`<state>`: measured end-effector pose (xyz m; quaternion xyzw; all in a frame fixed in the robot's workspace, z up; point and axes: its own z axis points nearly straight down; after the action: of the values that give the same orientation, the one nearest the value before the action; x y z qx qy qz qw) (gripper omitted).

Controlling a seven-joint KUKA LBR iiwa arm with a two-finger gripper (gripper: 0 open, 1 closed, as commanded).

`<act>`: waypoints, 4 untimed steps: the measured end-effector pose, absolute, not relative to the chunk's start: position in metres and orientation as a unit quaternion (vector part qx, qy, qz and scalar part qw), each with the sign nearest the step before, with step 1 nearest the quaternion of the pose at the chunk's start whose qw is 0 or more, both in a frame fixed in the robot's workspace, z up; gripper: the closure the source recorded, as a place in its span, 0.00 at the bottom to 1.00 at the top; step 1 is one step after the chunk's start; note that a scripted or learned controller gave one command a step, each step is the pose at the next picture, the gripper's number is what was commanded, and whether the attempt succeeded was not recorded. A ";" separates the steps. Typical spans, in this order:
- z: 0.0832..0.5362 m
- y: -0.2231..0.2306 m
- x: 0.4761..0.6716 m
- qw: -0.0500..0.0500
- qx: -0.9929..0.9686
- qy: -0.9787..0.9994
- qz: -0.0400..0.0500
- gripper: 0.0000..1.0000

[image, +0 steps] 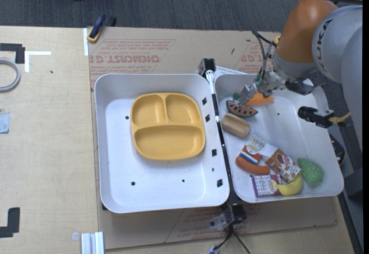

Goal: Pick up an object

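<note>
2 bins side by side on the bench: left bin (115, 178) with a yellow divided plate (168, 126), right bin (288, 120) with the toy clutter. Gripper (252, 92) low in the right bin's far-left corner, just beside an orange piece (264, 98) and just above a brown seeded slice (241, 108). Released or clenched: cannot tell. Probably going for the orange piece. Centre over it, keep clear of the bin wall and the slice, clamp firmly, then lift straight up.

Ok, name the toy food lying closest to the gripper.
The orange piece, right at the gripper; the brown slice and tan roll lie farther off.
</note>
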<state>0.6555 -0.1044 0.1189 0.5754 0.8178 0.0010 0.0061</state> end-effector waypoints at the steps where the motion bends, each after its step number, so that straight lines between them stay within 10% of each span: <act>1: 0.129 -0.105 0.656 0.007 0.576 0.817 0.001 1.00; 2: 0.424 -0.092 0.659 0.001 0.537 0.843 0.000 1.00; 3: 0.542 -0.126 0.652 0.002 0.399 0.917 0.000 1.00; 4: 0.551 -0.125 0.653 0.005 0.399 0.917 0.000 1.00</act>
<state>0.6528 -0.1253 0.5515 0.3987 0.9171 0.0002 0.0046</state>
